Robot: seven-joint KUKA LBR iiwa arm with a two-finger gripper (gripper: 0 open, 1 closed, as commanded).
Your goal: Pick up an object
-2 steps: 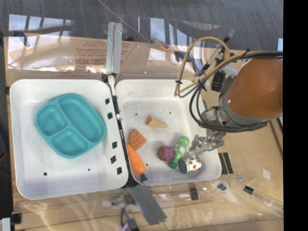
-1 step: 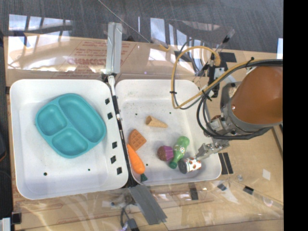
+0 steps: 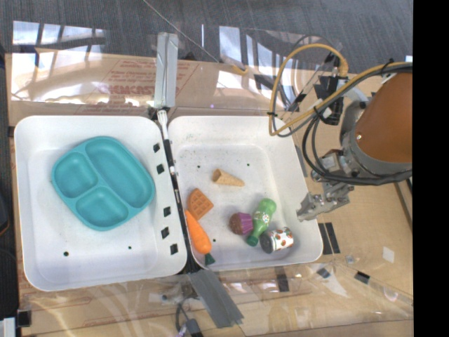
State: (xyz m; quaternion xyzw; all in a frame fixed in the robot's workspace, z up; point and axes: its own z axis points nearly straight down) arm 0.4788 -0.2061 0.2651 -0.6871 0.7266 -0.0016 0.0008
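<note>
Looking down at a slant on a desk [image 3: 365, 258] carrying two shallow white bins side by side. Left bin [image 3: 35, 258]: holding a teal divided plate [image 3: 102, 182] with three compartments, lying near the bin's middle. Right bin [image 3: 280, 153]: holding several small toys. Tan cone-shaped piece [image 3: 228, 179] lying alone near the centre. Orange waffle-like square [image 3: 200, 204] close to the left wall, with an orange carrot [image 3: 198, 236] just below it, running along that wall toward the front corner. Purple piece [image 3: 241, 222] touching a green bottle-shaped toy [image 3: 259, 220], and a small can [image 3: 276, 241] with a red-and-white label just beside the bottle's lower end, near the front right corner. Reaching in from the right: grey arm with orange band and looping cables, ending in jaws [image 3: 319, 204] hovering over the right bin's right rim, apart from every toy. Cannot tell whether parted or closed; nothing visible between them.
</note>
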